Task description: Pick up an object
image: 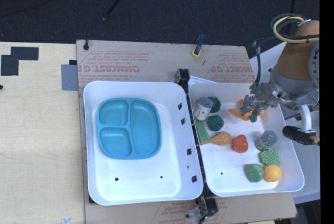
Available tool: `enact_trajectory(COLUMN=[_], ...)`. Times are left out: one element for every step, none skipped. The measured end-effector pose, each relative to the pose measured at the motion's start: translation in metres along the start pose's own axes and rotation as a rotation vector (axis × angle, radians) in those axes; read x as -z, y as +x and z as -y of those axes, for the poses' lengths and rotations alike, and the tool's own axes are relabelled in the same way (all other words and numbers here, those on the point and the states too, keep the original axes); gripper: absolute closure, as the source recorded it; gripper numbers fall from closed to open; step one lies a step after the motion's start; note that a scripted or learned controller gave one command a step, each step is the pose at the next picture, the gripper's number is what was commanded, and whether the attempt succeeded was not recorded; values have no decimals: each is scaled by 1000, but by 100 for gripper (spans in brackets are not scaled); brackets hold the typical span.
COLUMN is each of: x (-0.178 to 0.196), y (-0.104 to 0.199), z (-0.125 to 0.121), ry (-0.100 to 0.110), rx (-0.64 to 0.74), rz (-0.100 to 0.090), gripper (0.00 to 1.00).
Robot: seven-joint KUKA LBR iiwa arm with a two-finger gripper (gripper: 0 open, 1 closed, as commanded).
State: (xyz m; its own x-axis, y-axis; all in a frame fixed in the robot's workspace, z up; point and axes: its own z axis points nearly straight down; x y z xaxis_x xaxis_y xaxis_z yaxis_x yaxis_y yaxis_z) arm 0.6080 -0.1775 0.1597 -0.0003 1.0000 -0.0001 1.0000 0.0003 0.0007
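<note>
gripper (pixel 252 108) is low at the far edge of the right bin (pixel 292 181), over an orange object (pixel 239 111) - prob. placed for a grasp - but can't tell if it holds it.

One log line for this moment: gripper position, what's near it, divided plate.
gripper: low in right bin, far side | orange object beside it | grasp: cannot tell | blue divided plate: left bin
</note>
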Motion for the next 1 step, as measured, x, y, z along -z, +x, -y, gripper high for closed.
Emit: enact_trajectory(x=[50], y=[5], z=[-9], ry=[-2], rx=[1], rz=[0], gripper=[100])
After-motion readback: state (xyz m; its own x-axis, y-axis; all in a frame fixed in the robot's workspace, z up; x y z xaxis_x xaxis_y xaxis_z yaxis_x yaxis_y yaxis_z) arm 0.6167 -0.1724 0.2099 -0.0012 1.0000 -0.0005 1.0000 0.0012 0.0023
